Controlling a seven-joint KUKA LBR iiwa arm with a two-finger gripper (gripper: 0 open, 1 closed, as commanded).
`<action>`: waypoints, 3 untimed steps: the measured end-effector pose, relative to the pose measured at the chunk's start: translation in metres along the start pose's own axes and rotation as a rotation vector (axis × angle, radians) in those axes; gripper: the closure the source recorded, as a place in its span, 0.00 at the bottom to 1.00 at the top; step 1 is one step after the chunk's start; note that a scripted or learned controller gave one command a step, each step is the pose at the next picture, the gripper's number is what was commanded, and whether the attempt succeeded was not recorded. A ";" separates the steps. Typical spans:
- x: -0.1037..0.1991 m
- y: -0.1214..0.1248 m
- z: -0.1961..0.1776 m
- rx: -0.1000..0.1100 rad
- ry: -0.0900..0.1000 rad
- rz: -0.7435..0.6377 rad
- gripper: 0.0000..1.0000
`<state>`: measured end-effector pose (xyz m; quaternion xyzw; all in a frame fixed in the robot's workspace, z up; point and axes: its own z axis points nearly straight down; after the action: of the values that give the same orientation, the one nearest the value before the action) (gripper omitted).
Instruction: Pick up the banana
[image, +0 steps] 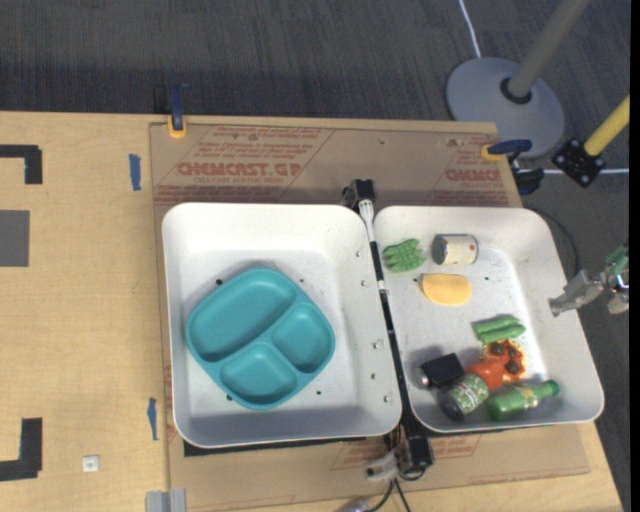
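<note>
One banana (446, 289) lies, long axis left-right (gripper (585, 293) open or closed, cannot tell).

Light is even and fairly bright, falling from overhead, so both white bins (268, 225) come close to washing out and their inner walls keep only soft grey shading. The gripper (585, 290), at the frame's right edge, looks soft and slightly smeared, while the items just left of it stay reasonably sharp and cast only short, faint shadows. Beyond the gripper, the dark floor (300, 50) is dim and grainy, and overall resolution is low.
</note>
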<state>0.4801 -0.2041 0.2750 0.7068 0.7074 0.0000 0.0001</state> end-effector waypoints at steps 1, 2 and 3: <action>0.075 -0.001 0.107 0.002 0.002 -0.257 0.00; 0.098 0.002 0.167 -0.007 -0.001 -0.431 0.00; 0.086 0.054 0.131 0.001 0.000 0.598 0.00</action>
<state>0.5337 -0.1183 0.1435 0.8838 0.4678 -0.0004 -0.0003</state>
